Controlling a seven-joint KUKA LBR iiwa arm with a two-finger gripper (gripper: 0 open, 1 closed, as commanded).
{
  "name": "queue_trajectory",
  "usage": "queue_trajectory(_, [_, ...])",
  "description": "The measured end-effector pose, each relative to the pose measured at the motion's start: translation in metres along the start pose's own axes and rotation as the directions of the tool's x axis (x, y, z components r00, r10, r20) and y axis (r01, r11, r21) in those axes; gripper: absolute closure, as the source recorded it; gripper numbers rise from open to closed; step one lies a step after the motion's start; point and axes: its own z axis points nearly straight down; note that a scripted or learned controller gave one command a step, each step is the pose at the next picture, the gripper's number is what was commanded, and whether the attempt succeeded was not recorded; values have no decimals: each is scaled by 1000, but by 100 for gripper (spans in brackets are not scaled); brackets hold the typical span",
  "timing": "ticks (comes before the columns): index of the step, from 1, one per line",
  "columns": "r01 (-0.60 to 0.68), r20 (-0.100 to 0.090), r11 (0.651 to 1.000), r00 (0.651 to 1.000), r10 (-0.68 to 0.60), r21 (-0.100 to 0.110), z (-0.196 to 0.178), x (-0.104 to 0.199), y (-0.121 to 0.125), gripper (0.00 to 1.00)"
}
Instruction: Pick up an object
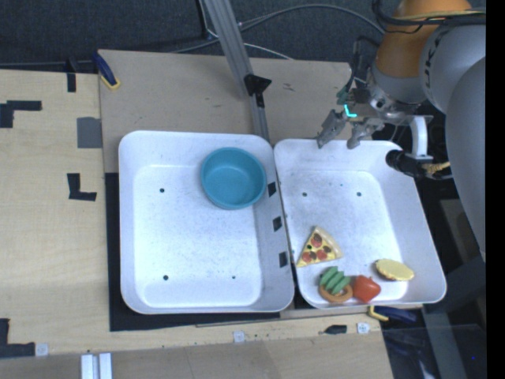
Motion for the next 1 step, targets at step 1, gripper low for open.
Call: queue_trajectory(1, [0,0,1000,1000,0,0,0,0,0,0])
